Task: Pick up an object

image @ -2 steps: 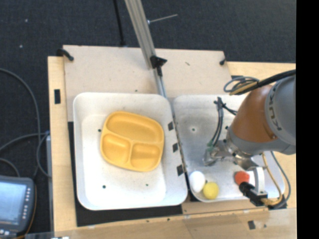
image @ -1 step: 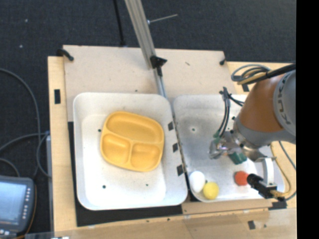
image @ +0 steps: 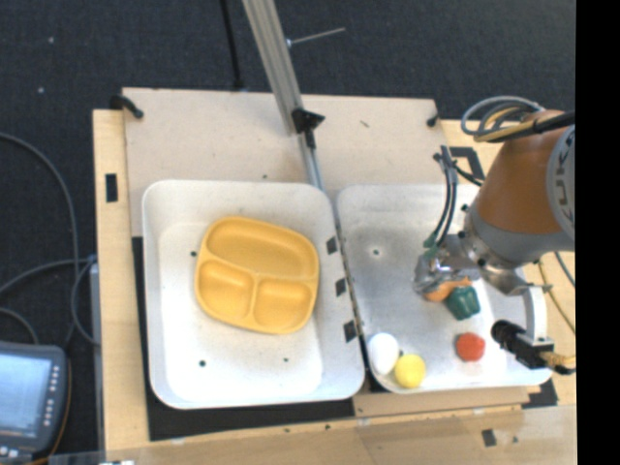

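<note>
glossy yellow plastic tray (image: pixel 258 274), matt white bins (image: pixel 174 356)

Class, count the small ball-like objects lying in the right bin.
3: a white ball and a yellow ball touching at the front-left corner, and a red ball further right. The arm may hide more.

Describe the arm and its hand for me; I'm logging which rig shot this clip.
The arm shows a broad orange band with a grey segment below it and part of a dark letter at the picture's edge. Light and dark cables loop over its top and run down its left side. The hand is a small metallic silver assembly, with a white curved bracket and a black part beside it.
</note>
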`<state>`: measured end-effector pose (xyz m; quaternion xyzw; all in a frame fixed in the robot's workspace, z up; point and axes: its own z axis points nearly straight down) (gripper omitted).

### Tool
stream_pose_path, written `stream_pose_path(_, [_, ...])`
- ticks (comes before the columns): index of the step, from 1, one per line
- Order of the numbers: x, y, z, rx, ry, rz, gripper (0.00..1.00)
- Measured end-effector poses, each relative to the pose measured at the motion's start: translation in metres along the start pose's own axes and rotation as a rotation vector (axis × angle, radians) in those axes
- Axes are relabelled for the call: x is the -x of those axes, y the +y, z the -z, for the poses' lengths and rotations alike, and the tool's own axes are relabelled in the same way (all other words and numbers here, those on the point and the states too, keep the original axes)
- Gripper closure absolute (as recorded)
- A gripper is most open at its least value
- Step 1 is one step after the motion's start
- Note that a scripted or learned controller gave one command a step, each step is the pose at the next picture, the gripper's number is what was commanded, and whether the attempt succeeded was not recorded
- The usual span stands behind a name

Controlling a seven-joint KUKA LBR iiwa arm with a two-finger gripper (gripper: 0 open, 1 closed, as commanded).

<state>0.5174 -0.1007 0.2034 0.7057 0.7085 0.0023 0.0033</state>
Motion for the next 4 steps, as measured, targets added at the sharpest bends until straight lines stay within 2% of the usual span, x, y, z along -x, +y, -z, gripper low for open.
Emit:
stream_pose_path(1, [0.001,0.002,0.035,-0.001,0.0,0.001,1.0])
stream_pose_path(2, [-0.061,0.006,0.034,-0.006,0.003,0.005,1.0])
stream_pose_path(3, [-0.113,0.002,0.045,-0.004,0.003,0.005,1.0])
stream_pose_path(4, [-0.167,0.01,0.047,-0.006,0.003,0.005,1.0])
